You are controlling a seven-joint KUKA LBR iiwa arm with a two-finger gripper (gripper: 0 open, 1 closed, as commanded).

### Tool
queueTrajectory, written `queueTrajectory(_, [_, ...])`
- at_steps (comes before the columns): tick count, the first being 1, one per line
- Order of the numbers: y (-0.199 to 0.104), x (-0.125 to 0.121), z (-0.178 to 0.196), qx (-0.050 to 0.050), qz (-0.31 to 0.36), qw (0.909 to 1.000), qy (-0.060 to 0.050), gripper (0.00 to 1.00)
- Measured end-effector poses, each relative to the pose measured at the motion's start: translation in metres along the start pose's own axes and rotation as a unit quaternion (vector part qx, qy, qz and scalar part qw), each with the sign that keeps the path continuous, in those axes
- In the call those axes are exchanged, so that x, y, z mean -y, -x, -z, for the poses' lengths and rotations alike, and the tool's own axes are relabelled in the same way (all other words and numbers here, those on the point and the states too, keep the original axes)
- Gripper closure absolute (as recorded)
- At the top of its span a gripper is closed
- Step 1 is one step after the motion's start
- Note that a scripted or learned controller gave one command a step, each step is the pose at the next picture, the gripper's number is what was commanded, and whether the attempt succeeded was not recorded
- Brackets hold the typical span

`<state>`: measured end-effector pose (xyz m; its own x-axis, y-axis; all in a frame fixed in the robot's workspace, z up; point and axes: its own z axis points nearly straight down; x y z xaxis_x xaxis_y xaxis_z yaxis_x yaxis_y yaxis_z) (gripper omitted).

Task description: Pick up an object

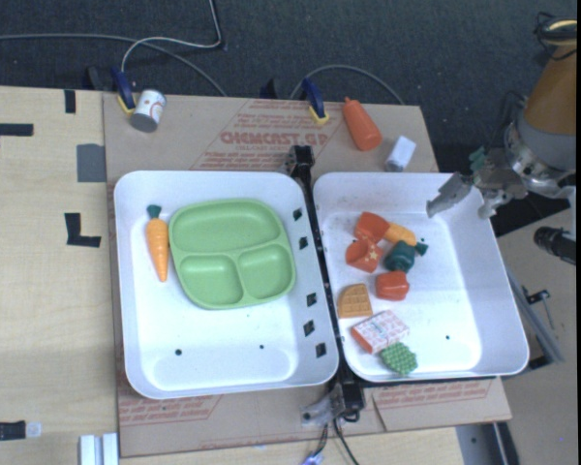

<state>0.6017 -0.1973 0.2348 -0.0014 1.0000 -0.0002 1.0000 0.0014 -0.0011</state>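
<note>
1. Gripper [462, 195]: over the right bin's [484, 298] upper right rim; you cannot tell its state, and nothing shows in it.
2. Toys [382, 255]: clustered mid-bin, untouched.
3. Step: approach.
4. Next: you move left and descend over one toy.

Two white bins sit side by side on the tabletop [39, 289]. The left bin [140, 347] holds a green divided plate [234, 253] with a toy carrot [158, 245] just beside it. The right bin [479, 298] holds a cluster of small toy foods [380, 260] — red, orange, green. The tool [462, 194] hangs over that bin's upper right corner.
</note>
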Motion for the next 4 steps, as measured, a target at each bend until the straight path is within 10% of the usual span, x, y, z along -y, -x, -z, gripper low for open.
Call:
queueTrajectory(1, [-0.049, 0.028, -0.121, -0.001, 0.000, 1.0000, -0.002, 0.00])
queueTrajectory(3, [-0.092, -0.069, -0.143, -0.001, -0.001, 1.0000, 0.002, 0.00])
queueTrajectory(4, [-0.092, -0.070, -0.135, 0.002, 0.000, 1.0000, 0.005, 1.00])
